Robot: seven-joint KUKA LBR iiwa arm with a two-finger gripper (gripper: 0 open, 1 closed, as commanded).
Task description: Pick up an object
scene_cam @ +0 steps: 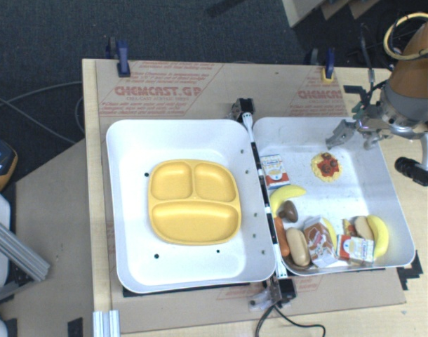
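Your claw [354,133] hangs over the right bin's [382,181] far edge, fingers spread, nothing btwn them. Small pizza [327,166] lies just below-left of it. Further out toward you: banana [286,195], hot dog [297,246], pkts. Yellow tray [194,202] sits well left in the other bin [130,209].

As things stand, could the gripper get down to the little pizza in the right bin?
Probably yes. The gripper hangs over the right bin, close beside the little pizza. The pizza lies alone on bare bin floor, apart from the banana and the other food along the near wall, so nothing blocks a descent.
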